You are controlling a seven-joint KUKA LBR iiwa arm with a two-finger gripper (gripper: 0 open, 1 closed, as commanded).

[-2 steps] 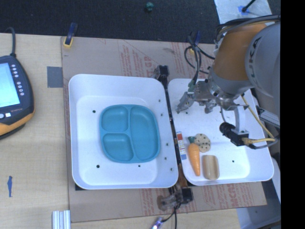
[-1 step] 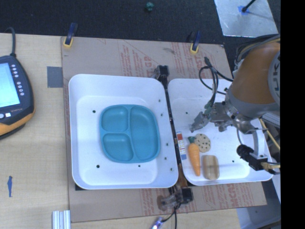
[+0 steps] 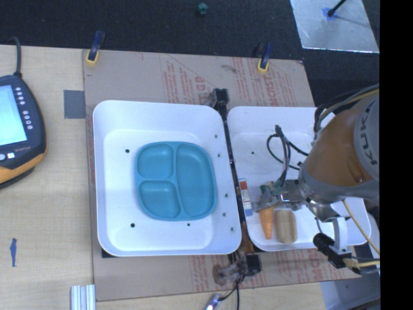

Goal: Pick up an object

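Camera view, looking down at a slant. The arm [image 3: 342, 154] enters from 3 o'clock over the right bin [image 3: 258, 124]. Its pincer [image 3: 276, 197] hangs low above a carrot [image 3: 266, 223] and a tan roll [image 3: 285, 226] lying side by side at the bin's 6 o'clock edge; whether it is wide or narrow cannot be told. The left bin [image 3: 110, 173] holds a blue plate [image 3: 175, 179]. Likely hazards: the two items lie so close that a descent may straddle both or nudge one away, and the nearby bin wall may block a finger.
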